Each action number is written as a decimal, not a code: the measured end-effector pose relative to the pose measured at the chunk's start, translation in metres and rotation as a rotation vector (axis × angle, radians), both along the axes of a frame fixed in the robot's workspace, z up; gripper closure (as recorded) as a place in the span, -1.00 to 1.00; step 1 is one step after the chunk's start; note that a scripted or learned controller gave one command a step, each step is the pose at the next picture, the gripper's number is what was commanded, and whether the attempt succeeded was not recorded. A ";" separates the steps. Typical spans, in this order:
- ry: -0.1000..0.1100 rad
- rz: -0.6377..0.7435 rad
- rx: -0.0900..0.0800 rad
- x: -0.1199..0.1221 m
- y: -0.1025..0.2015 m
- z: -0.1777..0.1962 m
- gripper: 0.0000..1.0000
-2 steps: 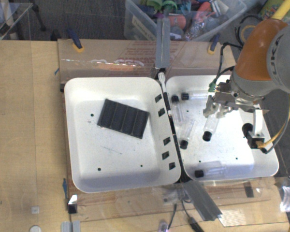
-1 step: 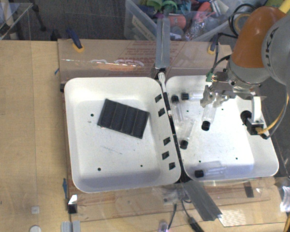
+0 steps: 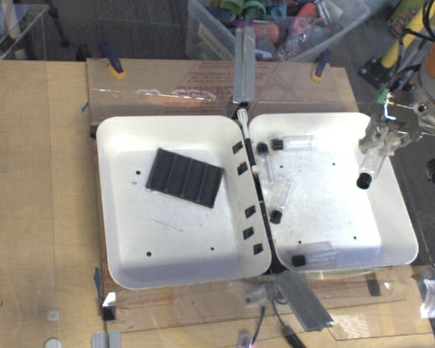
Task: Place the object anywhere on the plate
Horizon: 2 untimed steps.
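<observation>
A dark grey ribbed plate (image 3: 185, 177) lies flat in the left bin (image 3: 123, 259), toward its upper middle. My gripper (image 3: 377, 145) hangs over the right edge of the right bin (image 3: 391, 245). It is shut on a clear tube with a black cap (image 3: 367, 169). The tube slants down and to the left from the fingers, cap end lowest, above the bin floor. The plate is far to the left of the gripper, across the divider between the bins.
Several more clear black-capped tubes lie in the right bin: one near the top (image 3: 293, 143), one by the divider (image 3: 278, 198), one at the front rim (image 3: 315, 254). A clear tub of coloured toys (image 3: 275, 9) stands behind the bins.
</observation>
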State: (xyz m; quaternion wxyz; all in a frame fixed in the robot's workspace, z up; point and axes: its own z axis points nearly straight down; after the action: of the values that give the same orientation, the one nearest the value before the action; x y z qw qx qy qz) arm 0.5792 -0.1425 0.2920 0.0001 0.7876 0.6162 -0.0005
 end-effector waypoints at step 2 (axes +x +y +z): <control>-0.001 -0.109 -0.001 0.058 -0.062 -0.034 1.00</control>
State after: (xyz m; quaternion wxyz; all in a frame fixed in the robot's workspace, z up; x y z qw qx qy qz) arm 0.6373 -0.2043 0.2582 0.0007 0.8201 0.5722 -0.0002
